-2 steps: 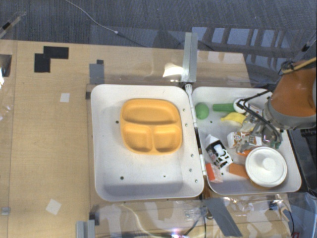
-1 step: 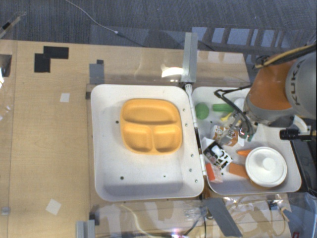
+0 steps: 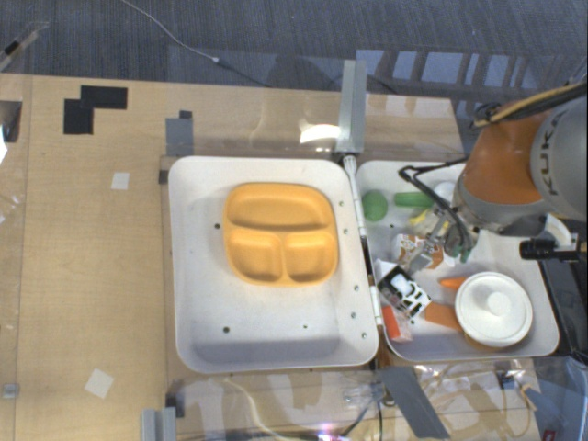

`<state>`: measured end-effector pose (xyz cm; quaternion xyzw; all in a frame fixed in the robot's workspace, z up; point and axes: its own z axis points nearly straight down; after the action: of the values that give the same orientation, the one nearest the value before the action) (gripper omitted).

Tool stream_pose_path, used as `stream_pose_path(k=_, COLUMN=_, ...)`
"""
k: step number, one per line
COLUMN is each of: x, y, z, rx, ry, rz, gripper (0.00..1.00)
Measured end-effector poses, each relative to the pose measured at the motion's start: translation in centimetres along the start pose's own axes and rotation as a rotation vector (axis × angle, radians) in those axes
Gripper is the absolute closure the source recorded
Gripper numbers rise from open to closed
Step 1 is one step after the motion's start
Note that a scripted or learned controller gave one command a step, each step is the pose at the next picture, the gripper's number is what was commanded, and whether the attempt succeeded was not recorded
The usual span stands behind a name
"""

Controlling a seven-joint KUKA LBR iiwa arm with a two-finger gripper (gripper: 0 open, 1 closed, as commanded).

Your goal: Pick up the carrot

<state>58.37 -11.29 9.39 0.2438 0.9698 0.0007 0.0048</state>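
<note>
Gripper is positioned over the middle of the right bin, among small cluttered items; whether it is open or closed cannot be determined. Carrot lies nearer the bin's front edge than the gripper, apart from it, just beside the white bowl. Yellow divided tray occupies the left bin.

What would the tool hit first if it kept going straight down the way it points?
Probably the floor of the right bin just beneath the tool, though depth is unclear; the carrot lies off that line, beside the white bowl.
</note>
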Motion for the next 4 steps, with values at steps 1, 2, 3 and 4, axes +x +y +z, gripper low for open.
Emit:
stream_pose_path(k=1, x=2.2, y=-2.2, z=0.2, rx=-0.003, ry=-0.011, rz=0.035, gripper=0.00)
stream_pose_path(k=2, x=4.6, y=-5.0, z=0.2, rx=-0.007, ry=-0.013, rz=0.279, gripper=0.00)
stream_pose_path(k=3, x=7.9, y=-4.4, z=-1.6, rx=-0.001, ry=-0.023, rz=0.343, gripper=0.00)
stream_pose_path(k=4, x=8.0, y=-4.0, z=-0.3, rx=0.003, ry=-0.038, rz=0.408, gripper=0.00)
